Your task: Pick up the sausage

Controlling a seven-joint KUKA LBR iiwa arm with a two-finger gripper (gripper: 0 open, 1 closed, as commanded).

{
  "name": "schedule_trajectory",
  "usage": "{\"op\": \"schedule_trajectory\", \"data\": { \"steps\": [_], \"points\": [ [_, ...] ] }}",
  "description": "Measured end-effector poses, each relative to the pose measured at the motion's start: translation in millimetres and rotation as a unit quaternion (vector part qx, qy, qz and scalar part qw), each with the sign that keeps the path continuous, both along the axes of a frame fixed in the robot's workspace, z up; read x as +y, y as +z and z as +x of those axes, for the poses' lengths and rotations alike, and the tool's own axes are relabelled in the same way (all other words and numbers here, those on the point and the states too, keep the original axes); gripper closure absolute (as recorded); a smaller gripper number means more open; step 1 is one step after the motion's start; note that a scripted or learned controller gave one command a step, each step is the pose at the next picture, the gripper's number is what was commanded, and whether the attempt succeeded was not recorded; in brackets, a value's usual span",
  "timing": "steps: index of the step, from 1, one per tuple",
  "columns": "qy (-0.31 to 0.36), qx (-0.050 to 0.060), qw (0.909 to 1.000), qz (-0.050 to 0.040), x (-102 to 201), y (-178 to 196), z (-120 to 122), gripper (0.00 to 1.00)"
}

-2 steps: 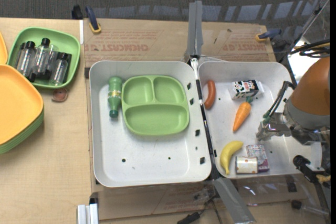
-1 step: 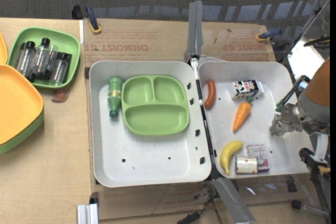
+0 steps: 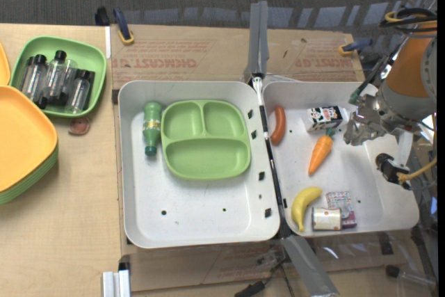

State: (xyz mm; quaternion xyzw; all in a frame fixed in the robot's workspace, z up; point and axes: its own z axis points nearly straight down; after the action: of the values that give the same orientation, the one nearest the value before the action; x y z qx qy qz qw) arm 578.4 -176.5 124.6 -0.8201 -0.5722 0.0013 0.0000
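The sausage [image 3: 277,124] lies at nine o'clock from my end effector [image 3: 357,130], well apart; its opening I cannot tell.

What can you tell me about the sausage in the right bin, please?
The sausage is a short, reddish-orange link with rounded ends and a smooth, plastic-looking skin. It lies flat and slightly curved, running roughly away from the camera, at the left wall of the right bin, near the far corner. It looks to rest against that wall. The carrot lies apart from it, and the gripper is well away.
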Motion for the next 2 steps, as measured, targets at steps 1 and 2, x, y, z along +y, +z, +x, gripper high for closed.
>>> {"op": "schedule_trajectory", "data": {
  "steps": [1, 2],
  "points": [
    [0.114, 0.001, 0.9935, 0.0012, -14.2, -33.2, -41.5, 1.0],
    [-0.141, 0.001, 0.99, 0.0004, -32.4, -34.2, -63.6, 1.0]
  ]
}}
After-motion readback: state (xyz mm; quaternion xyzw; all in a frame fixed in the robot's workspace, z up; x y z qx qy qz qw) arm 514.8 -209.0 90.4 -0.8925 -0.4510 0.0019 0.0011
